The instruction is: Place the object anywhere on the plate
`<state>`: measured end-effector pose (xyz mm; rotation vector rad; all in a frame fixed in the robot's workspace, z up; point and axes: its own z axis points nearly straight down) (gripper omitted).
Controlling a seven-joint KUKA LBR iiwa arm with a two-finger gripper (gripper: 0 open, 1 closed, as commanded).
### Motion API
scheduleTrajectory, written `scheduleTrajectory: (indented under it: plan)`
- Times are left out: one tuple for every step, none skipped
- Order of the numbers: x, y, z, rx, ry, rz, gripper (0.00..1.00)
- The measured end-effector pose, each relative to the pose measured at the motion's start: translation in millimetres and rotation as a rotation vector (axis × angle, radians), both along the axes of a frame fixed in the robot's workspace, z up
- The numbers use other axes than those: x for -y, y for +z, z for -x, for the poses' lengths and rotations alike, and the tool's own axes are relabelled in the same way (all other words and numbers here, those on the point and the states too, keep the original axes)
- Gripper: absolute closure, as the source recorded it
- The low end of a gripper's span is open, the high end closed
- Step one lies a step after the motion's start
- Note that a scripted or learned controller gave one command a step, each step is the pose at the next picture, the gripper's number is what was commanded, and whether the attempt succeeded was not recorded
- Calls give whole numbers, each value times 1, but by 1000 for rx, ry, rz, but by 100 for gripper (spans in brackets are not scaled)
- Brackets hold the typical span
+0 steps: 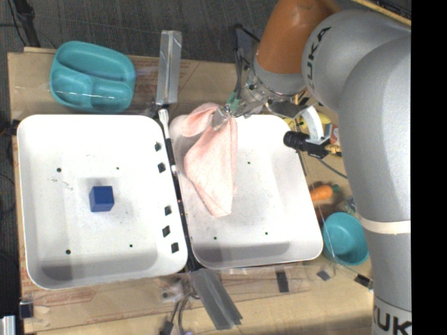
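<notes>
While the two-finger gripper (229,112) pinches the pale pink cloth (211,160) at upper centre, the limp fabric could slip free before reaching the teal divided plate (92,76) at upper left.

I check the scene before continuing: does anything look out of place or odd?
Yes. The pink cloth hangs from the claw, draped over the right bin's back-left rim. The teal plate sits outside both bins.

Small blue cube (102,197) in the left shallow white bin (42,187), right shallow white bin (279,215) just beside it, teal bowl (345,237) off its right corner, orange carrot-shaped toy (320,192) near that bowl
</notes>
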<state>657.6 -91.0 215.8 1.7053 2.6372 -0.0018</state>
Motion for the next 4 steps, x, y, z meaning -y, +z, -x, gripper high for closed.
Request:
scheduleTrajectory:
  plan:
    - [-53,42,1,0,13,-2,100]
    - [-124,54,1,-1,-61,0,100]
    - [-197,42,50,-4,59,0,100]
    - [-270,-20,54,-6,-166,1,100]
